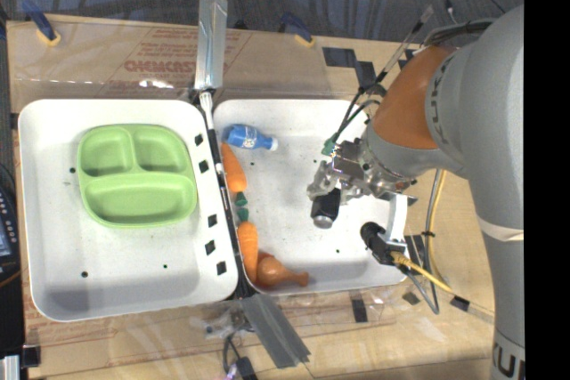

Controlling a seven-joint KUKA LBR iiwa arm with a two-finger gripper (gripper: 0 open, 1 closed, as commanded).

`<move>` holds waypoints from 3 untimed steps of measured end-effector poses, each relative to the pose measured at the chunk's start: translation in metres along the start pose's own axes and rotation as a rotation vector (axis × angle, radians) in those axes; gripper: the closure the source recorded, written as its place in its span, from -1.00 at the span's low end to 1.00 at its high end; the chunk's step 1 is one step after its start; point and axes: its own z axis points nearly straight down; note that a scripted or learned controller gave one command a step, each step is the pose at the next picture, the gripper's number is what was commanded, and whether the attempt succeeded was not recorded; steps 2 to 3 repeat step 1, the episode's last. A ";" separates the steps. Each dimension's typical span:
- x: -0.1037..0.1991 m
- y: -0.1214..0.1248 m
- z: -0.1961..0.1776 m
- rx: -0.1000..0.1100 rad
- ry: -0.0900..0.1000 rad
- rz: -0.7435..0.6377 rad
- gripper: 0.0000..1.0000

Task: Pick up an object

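The right bin [294, 116] holds a small blue and white object [248, 138] near its back left. Two orange carrots lie along its left wall, one higher [234, 171] and one lower [247, 241]. A brownish-orange piece [281, 274] rests in the front left corner. My gripper [323, 207] hangs over the bare floor at the bin's middle right, well apart from all of these. Nothing shows in its grasp.
The left bin [53, 280] bears a green divided plate [136, 175]. The grey arm with its orange band [411, 107] covers the right bin's right side, with cables trailing past the front right corner. A metal strip [211, 40] stands behind the wall between the bins.
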 end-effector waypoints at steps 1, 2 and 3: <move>0.019 0.045 -0.028 -0.001 -0.001 -0.199 1.00; 0.019 0.045 -0.028 -0.001 -0.001 -0.199 1.00; 0.019 0.045 -0.028 -0.001 -0.001 -0.199 1.00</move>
